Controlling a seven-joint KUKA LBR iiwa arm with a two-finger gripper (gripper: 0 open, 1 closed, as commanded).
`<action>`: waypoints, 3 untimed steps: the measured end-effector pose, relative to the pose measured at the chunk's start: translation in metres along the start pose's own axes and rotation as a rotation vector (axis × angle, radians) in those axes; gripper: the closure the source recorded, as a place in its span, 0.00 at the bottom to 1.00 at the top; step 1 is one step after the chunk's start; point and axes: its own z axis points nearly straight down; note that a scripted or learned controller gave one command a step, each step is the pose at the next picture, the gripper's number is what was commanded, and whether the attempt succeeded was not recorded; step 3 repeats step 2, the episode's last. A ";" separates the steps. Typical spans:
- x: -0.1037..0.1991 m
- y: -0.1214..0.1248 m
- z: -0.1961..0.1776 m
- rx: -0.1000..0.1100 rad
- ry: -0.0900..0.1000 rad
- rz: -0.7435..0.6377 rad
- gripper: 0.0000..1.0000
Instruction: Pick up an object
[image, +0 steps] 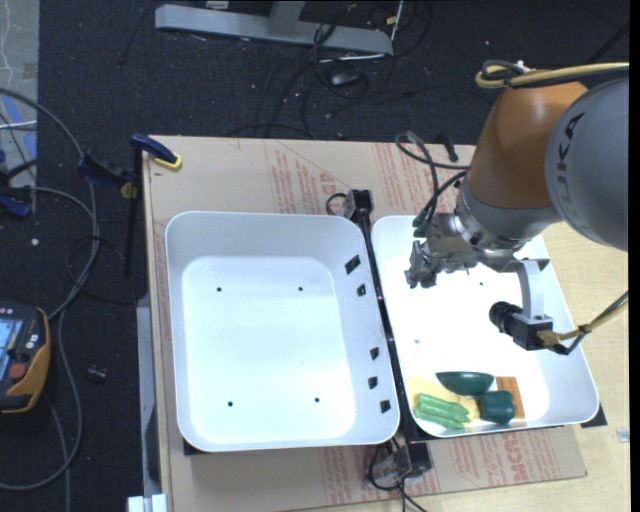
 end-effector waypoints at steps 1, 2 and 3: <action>0.059 -0.013 0.011 0.001 0.000 0.000 1.00; 0.113 -0.018 0.004 0.000 0.000 0.000 1.00; 0.113 -0.018 0.004 0.000 0.000 0.000 1.00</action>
